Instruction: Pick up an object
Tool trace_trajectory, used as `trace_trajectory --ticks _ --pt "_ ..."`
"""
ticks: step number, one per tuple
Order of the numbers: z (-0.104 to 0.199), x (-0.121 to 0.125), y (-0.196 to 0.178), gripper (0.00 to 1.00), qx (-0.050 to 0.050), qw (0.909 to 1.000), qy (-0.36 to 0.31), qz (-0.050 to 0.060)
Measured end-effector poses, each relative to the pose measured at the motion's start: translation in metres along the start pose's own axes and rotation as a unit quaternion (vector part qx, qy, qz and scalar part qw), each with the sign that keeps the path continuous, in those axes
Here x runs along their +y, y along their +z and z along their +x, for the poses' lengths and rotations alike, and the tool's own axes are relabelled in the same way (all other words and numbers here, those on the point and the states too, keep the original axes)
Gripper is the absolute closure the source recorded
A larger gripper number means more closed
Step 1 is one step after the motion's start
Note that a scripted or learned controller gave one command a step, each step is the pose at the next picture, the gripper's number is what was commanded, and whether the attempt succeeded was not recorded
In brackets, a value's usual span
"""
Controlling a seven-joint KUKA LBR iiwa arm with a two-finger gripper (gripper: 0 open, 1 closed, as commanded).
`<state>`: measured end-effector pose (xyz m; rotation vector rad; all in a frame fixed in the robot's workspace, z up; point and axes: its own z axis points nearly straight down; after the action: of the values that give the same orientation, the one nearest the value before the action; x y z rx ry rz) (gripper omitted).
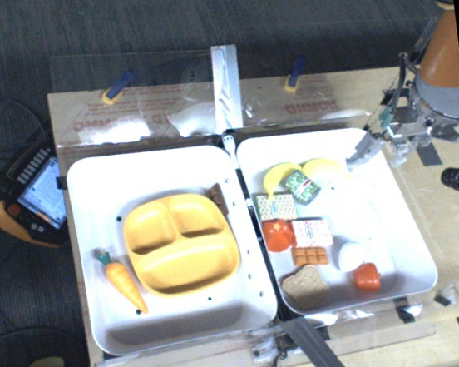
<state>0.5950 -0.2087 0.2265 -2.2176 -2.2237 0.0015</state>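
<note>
over the upper right corner of the right bin (pixel 399 198) we see the jaws (pixel 363 152) hanging at the end of the grey arm, clear of everything below; whether they stand open or closed we cannot tell at this angle, and nothing shows between them. we judge this as the approach step: no object is chosen or touched yet. the toys cluster in that bin's left half: a banana (pixel 275 177) and a lemon (pixel 322 169) flanking a green can (pixel 302 186), then a patterned carton (pixel 275 207), a tomato (pixel 277 236), a white box with red print (pixel 312 231), a waffle-like brown block (pixel 309 255), a bread slice (pixel 305 286), a white egg (pixel 351 256) and a small red piece (pixel 367 277). the lemon lies nearest, so the next move calls for a short shift left and a straight descent. labels on the can and cartons are too small to read. the left bin (pixel 89 197) holds a yellow divided tray (pixel 181 242) and a carrot (pixel 124 284).
</note>
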Motion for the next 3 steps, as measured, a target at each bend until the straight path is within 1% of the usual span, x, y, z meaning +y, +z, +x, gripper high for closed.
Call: trace_trajectory --ticks 1,2,3 --pt "0.063 0.063 0.114 0.0 -0.006 0.9997 -0.018 -0.013" --pt "0.012 0.047 0.138 0.0 -0.004 0.9968 -0.079 -0.004" --pt "0.012 0.048 0.127 1.0 -0.005 0.9968 -0.08 -0.006"
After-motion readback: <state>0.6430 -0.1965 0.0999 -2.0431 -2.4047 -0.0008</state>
